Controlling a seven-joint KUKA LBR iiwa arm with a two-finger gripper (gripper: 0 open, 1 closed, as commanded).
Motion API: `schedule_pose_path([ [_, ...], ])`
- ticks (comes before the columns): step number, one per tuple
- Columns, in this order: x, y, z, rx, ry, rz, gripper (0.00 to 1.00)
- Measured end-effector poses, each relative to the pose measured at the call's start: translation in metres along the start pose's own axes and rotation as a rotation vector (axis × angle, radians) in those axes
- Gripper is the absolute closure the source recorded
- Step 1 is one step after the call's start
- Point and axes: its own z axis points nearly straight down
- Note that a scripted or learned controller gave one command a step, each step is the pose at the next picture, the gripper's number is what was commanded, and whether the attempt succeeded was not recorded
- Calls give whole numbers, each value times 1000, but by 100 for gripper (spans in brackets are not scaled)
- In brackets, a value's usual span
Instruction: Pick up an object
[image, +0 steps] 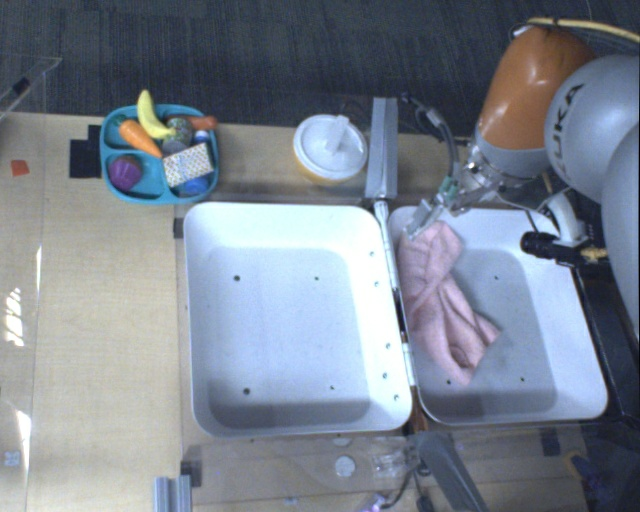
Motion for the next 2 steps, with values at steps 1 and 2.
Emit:
schedule_pose_path([
  [1, -34, -20, 86, 8, 9, -2, 0],
  [2, -35, -16, 73, -6, -3, -6, 100],
])
